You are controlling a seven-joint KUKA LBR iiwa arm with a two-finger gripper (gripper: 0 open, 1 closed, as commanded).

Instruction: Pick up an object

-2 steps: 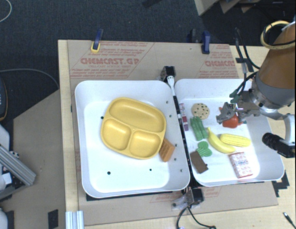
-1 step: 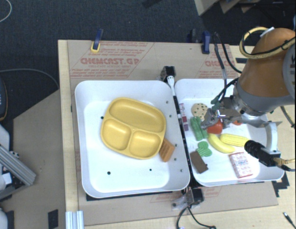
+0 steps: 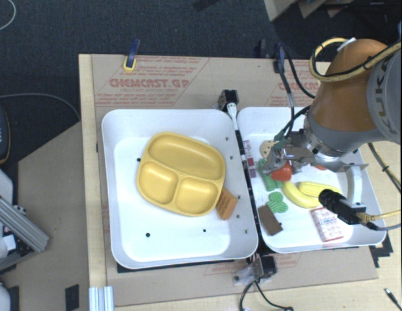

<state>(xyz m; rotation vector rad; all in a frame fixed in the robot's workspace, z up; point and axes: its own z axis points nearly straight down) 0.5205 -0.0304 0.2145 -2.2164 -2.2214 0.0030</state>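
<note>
My gripper (image 3: 286, 159) hangs low over the upper middle of the right bin (image 3: 356, 238). A small red object (image 3: 283, 172) lies right under it, touching or nearly touching; I cannot tell whether it is gripped. A yellow banana (image 3: 305, 194) lies just below the gripper. Left of the banana sits a green toy (image 3: 276, 203), with a thin green piece (image 3: 268, 179) above it. A dark brown block (image 3: 270, 221) lies at the bin's lower left. A red and white packet (image 3: 327, 224) lies at the lower right.
The left bin (image 3: 123, 232) holds a yellow divided plate (image 3: 180, 172) with a tan ridged piece (image 3: 226, 204) leaning at its lower right corner. A pale round item (image 3: 268, 149) sits left of the gripper. The arm's orange band covers the right bin's upper right.
</note>
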